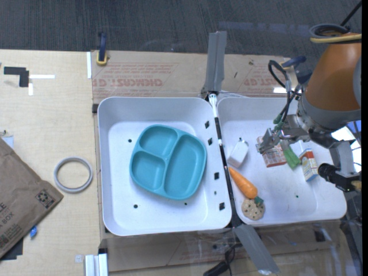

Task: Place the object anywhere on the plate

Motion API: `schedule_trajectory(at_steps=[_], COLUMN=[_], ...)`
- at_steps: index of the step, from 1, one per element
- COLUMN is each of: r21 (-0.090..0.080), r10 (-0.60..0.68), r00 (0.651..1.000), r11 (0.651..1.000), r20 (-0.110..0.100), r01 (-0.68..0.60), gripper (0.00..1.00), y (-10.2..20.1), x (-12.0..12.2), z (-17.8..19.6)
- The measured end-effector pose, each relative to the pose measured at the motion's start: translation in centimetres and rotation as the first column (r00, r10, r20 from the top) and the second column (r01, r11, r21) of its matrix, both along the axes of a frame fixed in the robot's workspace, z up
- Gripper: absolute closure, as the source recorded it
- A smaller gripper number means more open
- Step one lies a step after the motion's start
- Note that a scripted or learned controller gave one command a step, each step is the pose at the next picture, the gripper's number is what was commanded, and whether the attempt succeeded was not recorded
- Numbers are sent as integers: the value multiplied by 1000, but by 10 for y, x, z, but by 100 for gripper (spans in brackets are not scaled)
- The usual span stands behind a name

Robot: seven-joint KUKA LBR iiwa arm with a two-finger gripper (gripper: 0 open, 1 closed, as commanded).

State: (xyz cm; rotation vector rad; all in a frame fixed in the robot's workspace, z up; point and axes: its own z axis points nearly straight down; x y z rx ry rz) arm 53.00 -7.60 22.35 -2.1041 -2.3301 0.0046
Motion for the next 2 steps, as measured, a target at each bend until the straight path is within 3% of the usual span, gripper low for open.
schedule_trajectory(at_steps=[1,2], r21=[-1,-1], r10=[-62,110], r00=[998,994], r11=[998,994], r20=[-3,-4], r01=[62,-110], gripper=[100,100], y=[78,157], x=[34,17], z=[-36,-35])
